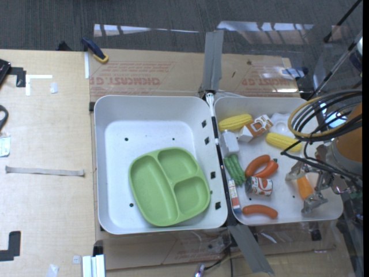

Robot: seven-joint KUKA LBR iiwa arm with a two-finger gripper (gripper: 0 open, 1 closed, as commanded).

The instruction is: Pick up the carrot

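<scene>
The carrot [305, 187] is a short orange wedge lying near the right end of the right bin [288, 214], right of the can [259, 185] and the 2 sausages. The gripper [309, 184] stands over it, its metal fingers [314, 201] straddling the orange piece; whether they actually clamp it cannot be told. The left bin [115, 120] carries a green divided plate [169, 185].

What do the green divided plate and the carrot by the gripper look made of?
The green divided plate: likely moulded plastic, with an even matte colour and rounded compartment ridges. The carrot: probably toy plastic, uniformly orange, though partly hidden by the gripper.
</scene>
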